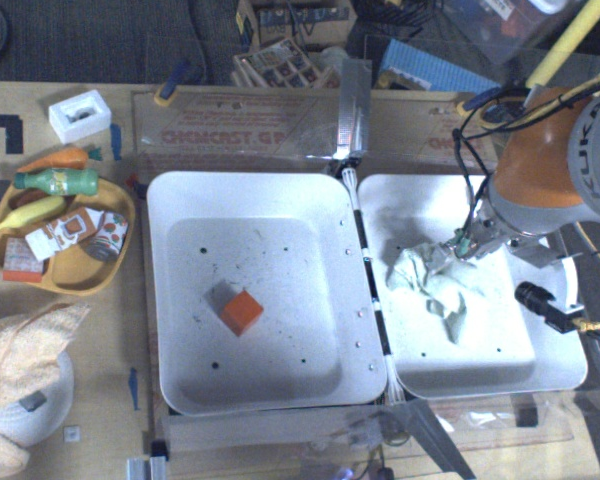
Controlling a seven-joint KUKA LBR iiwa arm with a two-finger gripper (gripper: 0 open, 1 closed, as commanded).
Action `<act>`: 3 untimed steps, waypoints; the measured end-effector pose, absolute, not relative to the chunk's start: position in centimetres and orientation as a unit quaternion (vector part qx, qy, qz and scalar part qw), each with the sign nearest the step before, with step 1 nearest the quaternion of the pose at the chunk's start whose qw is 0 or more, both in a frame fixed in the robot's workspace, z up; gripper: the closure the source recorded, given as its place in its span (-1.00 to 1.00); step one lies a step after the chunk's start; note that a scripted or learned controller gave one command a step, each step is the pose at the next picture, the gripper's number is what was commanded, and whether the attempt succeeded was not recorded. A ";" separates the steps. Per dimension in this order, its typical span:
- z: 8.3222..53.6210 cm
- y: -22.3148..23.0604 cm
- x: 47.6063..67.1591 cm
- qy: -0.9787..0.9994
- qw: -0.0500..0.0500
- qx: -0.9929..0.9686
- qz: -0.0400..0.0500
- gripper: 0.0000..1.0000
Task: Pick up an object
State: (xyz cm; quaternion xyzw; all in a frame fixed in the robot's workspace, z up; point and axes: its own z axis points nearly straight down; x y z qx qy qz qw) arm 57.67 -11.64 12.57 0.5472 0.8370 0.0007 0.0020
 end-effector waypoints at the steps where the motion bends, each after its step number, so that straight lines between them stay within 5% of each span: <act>1: 9.8 -11.6 61.9 0.867 0.012 0.498 0.004 -1.00; 2: 9.7 -10.4 66.6 0.832 0.007 0.554 0.001 -1.00; 3: 18.6 -8.9 62.6 0.842 0.002 0.539 0.001 -1.00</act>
